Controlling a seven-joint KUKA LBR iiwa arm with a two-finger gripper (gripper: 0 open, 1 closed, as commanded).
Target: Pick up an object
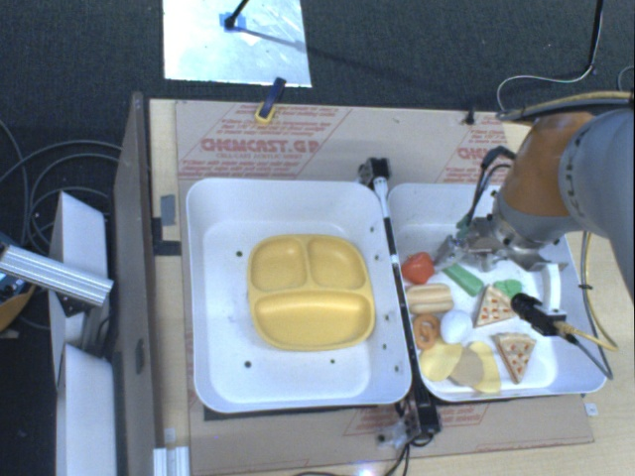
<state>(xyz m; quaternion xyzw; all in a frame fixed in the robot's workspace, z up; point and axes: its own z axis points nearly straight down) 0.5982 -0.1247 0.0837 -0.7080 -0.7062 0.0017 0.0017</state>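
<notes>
Nearest, toy foods crowd the right bin [429, 206]: pizza slices [515, 355], an egg [455, 325], a hotdog [430, 297]. Beyond them the end effector [474, 249] hovers by the green piece [462, 279] and tomato [419, 267], its grip state unreadable. Seemingly mid-approach; next, descend and close.
</notes>
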